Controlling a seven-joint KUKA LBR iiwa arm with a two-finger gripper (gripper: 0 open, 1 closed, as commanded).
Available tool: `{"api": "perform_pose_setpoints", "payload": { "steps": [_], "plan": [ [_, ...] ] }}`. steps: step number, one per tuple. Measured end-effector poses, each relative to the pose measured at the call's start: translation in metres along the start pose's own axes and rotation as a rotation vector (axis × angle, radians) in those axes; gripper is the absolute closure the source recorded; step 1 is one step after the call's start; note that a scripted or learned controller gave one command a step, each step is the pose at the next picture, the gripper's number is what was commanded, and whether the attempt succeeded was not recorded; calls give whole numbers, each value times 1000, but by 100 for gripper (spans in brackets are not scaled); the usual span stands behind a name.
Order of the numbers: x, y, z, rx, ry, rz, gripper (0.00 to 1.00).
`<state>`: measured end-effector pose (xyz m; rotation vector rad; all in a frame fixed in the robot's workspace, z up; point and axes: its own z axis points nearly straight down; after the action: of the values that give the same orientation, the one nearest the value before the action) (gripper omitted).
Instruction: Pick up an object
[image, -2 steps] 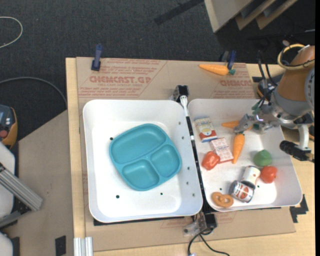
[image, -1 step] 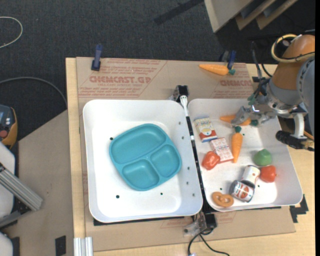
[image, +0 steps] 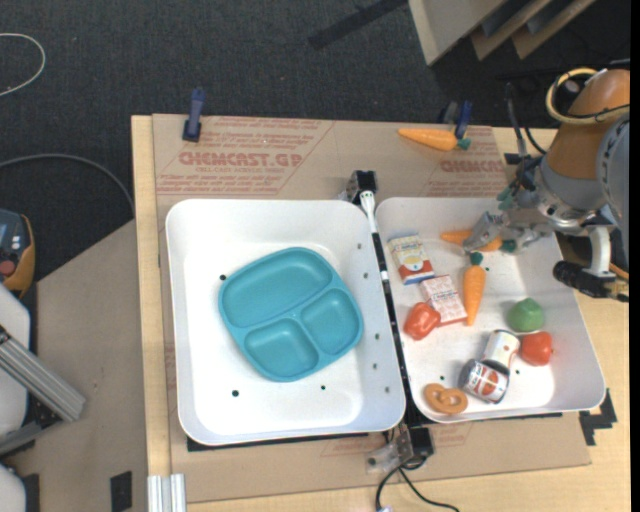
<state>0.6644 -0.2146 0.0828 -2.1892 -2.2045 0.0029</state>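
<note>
Pincer (image: 492, 236) sits low at about one o'clock in the right bin (image: 585, 385), reaching in from the arm (image: 585, 150) at three o'clock. I cannot tell how it stands, because it is small and dark here. A little orange thing (image: 456, 238) lies right at its tip, on the nine o'clock side. It may be touching, but I cannot tell.

Just below, toward six o'clock, lies a carrot (image: 473, 290), its green end near the pincer. Two small boxes (image: 410, 258) lie at nine o'clock of the carrot, and a red pepper (image: 421, 320) sits under them. A can (image: 490, 372), a green ball (image: 525, 315) and a tomato (image: 537, 347) sit toward five o'clock. The left bin (image: 190, 330) holds a blue tray (image: 290, 313).

I think the job is only starting: nothing looks lifted. To do it well, the pincer should pick one thing, go straight down over its middle, and squeeze across the thin side. The carrot could roll away if it is pushed from the side.
</note>
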Motion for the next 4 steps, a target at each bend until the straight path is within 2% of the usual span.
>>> {"api": "perform_pose_setpoints", "payload": {
  "steps": [1, 2, 3, 4],
  "plan": [
    [93, 1, 1, -11, -20, -1, 0],
    [-9, -29, -15, -28, -11, 12, 0],
    [53, -71, -110, -28, -22, 3, 0],
    [58, -61, 8, -18, -20, 6, 0]
  ]
}}
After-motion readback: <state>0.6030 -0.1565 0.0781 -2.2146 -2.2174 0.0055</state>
